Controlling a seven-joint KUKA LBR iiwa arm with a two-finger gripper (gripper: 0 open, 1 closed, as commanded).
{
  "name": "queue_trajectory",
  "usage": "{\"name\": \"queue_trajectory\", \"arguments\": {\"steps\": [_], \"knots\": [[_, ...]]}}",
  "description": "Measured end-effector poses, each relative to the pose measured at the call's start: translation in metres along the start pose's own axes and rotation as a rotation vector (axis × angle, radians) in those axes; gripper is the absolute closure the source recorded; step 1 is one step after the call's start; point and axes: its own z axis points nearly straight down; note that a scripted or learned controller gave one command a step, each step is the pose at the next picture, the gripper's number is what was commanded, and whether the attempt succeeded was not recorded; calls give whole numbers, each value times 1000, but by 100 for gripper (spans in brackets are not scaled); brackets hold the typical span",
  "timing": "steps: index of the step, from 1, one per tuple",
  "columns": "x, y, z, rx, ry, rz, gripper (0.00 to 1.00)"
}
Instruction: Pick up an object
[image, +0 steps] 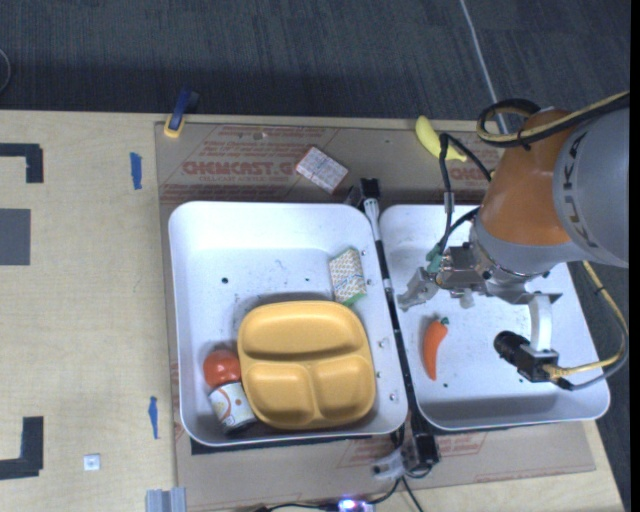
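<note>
An orange toy carrot (433, 346) lies in the right bin (580, 400), close to its left wall, with its green tip pointing away from the camera. My gripper (428, 284) hangs over the right bin's left half, just beyond the carrot's top end, and nothing is visibly held in it. In the left bin (190, 250) lie a yellow divided tray (305, 362), a small red and white can (226, 384) against the tray's left side, and a pale patterned packet (347, 273) by the right wall.
The grey and orange arm (540, 205) covers the right bin's far right part. A black part with a cable (527, 357) sticks out low over that bin. A small patterned card (321, 168) and a yellow object (430, 133) lie on the cardboard behind the bins.
</note>
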Motion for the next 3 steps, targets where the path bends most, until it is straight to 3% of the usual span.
{"name": "queue_trajectory", "arguments": {"steps": [1, 2, 3], "knots": [[-72, -12, 91, 1, -1, 2, 0], [-72, -11, 80, -2, -1, 2, 100], [-72, -11, 80, -1, -1, 2, 0]]}}
